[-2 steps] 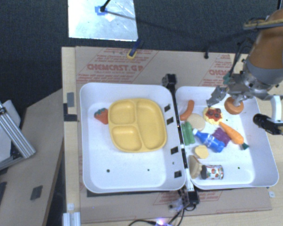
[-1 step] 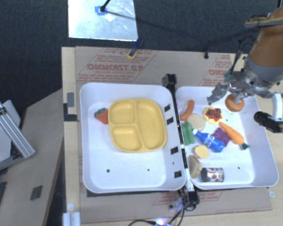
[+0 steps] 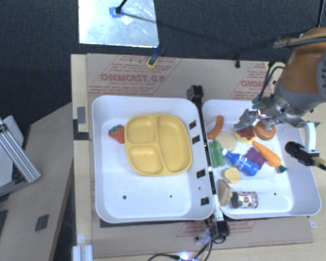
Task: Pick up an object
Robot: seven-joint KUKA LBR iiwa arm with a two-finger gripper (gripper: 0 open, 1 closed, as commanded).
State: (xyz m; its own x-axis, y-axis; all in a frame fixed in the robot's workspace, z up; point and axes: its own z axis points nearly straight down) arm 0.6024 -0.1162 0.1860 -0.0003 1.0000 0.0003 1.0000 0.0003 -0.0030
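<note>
My gripper (image 3: 249, 125) hangs low over the back of the right bin (image 3: 301, 194), just above a red and yellow toy (image 3: 246, 135). An orange round piece (image 3: 265, 132) lies right beside it. In front of these lie a carrot (image 3: 267, 153), purple grapes (image 3: 255, 156), a blue bottle (image 3: 241, 162) and a green piece (image 3: 215, 152). A sausage (image 3: 216, 126) lies at the bin's back left. Nothing shows held in the gripper.
A yellow divided plate (image 3: 157, 144) and a small red strawberry (image 3: 117, 133) lie in the left bin (image 3: 106, 200). A can (image 3: 244, 200), a beige piece (image 3: 224, 190) and a yellow piece (image 3: 232, 174) lie near the right bin's front.
</note>
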